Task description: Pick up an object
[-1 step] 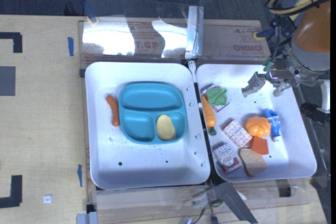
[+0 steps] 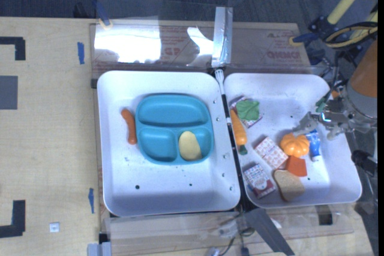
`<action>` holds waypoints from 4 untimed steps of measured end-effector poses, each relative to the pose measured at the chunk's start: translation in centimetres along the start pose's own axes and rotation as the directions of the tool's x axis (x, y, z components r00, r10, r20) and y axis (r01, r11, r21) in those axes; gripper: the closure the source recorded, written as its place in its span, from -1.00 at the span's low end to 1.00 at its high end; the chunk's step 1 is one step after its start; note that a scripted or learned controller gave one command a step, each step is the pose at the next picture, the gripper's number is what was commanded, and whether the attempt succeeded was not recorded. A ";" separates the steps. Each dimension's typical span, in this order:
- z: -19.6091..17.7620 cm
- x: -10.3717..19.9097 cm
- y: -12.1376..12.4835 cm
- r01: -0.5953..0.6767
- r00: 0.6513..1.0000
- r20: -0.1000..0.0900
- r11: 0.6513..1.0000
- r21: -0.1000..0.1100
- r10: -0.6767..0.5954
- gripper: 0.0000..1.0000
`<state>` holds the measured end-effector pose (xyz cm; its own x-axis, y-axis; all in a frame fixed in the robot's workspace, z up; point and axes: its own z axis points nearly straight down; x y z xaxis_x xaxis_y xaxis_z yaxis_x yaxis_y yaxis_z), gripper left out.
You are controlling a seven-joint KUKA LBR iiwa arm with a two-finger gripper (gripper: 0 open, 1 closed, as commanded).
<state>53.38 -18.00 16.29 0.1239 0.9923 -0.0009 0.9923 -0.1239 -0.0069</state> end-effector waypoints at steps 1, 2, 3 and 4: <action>-2.2 -2.0 -3.2 -0.189 0.982 -0.004 0.982 -0.004 0.189 -1.00; 5.4 -2.2 -2.1 -0.250 0.968 -0.007 0.968 -0.010 0.250 -1.00; 7.5 -1.4 -2.6 -0.335 0.942 -0.011 0.942 -0.006 0.334 -1.00; 6.5 -1.6 -2.6 -0.338 0.941 -0.007 0.941 -0.011 0.337 1.00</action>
<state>50.57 -19.30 9.81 0.4516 0.8922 0.0036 0.8922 -0.4516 0.0050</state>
